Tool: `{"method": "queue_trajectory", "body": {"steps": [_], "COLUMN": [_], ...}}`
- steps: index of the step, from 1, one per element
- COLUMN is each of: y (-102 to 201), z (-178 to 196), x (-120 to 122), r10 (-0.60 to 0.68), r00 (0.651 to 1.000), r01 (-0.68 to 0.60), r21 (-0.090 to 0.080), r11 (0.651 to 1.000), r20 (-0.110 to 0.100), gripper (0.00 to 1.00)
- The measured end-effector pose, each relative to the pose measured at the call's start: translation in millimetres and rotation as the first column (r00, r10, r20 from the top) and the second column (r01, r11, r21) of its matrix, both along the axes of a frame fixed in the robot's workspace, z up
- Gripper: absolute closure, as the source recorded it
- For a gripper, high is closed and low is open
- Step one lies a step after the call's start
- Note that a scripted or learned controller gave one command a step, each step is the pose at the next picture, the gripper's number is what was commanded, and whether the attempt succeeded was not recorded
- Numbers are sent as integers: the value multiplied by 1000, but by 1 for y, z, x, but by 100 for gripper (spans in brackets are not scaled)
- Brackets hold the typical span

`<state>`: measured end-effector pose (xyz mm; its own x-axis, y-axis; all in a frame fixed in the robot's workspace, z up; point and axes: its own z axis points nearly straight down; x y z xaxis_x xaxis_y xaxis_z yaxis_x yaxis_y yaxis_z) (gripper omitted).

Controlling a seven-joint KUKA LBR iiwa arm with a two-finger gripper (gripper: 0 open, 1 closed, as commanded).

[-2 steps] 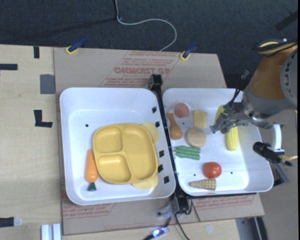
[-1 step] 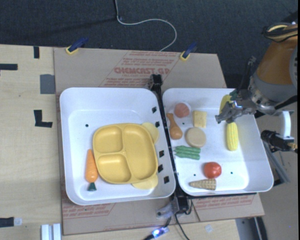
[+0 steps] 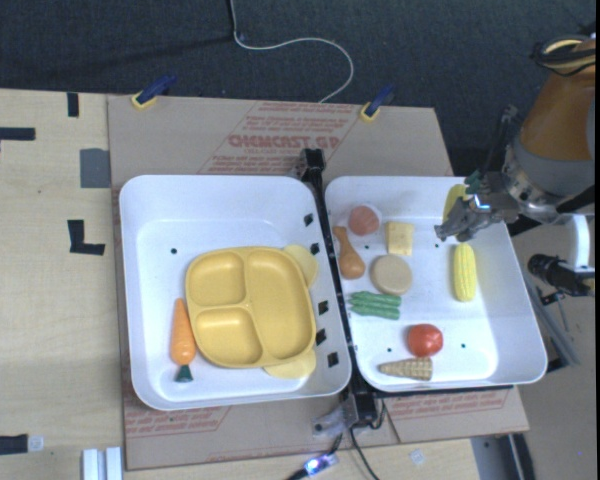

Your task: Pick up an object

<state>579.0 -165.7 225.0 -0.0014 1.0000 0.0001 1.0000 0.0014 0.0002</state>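
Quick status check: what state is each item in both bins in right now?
Tray: flat, left bin.
Carrot: lying left of tray.
Corn: lying, right bin, just below gripper.
Tomato: resting, untouched.
Cone: on its side.
Beans: lying flat.
Gripper: above right bin's upper right, holding nothing visible.

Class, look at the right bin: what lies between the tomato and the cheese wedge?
In the camera view, the round beige biscuit lies between the tomato and the cheese wedge, with the green beans just to its lower left.
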Motion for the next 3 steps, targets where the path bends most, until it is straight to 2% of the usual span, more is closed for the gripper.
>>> {"method": "queue_trajectory", "body": {"steps": [2,3], "y": [114,156], "z": [-15,-5], "x": [38,56], "r10": [6,5], "r00": [1000,1000], "r01": [-6,-5], "r21": [1,2], "r11": [1000,1000], "r20": [-2,0], "gripper": [100,100]}}
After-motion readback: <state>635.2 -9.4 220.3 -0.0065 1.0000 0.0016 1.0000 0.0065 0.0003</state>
